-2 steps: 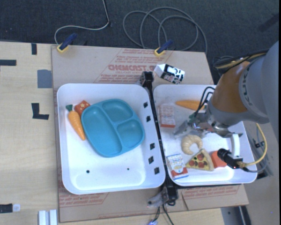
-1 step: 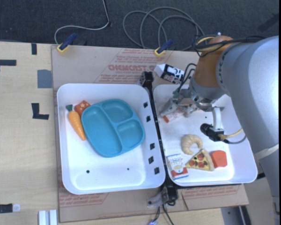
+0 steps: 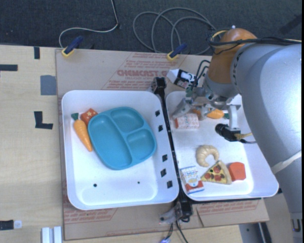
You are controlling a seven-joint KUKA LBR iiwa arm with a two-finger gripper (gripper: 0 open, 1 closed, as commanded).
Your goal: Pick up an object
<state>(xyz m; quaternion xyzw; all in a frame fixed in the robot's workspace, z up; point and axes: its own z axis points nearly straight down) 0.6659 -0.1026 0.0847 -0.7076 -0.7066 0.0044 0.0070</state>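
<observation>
The arm (image 3: 263, 80) is reaching in from the right of the frame and bending down over the upper part of the right bin (image 3: 258, 191); the gripper (image 3: 195, 103) is sitting low there, just above a small pinkish packet (image 3: 186, 122) that is lying near the bin's upper left corner; whether the gripper is spread wide or closed I cannot tell, since the wrist and its cables are crowding that spot, and nothing is plainly showing as held. By my judgement the step in hand is the descent onto a target, with the grasp itself not yet confirmed.

The likeliest thing to be picked is that packet; other candidates in the same bin are lying further down the frame: a croissant (image 3: 207, 154) in the middle, a pizza slice (image 3: 218, 173) below it, a red block (image 3: 237, 171) just beside the slice, and a small carton (image 3: 191, 178) near the lower left corner. The next move is calling for a firm close around the packet and a straight lift, keeping clear of the divider between the bins.

The left bin (image 3: 116, 191) is carrying a blue sectioned plate (image 3: 122, 136) with a toy carrot (image 3: 82, 133) beside its left edge; both bins are resting on a cardboard sheet (image 3: 137, 72) atop a pale wooden counter (image 3: 20, 151); dark carpet (image 3: 40, 9) and loose cables (image 3: 162, 29) are filling the top of the frame.
</observation>
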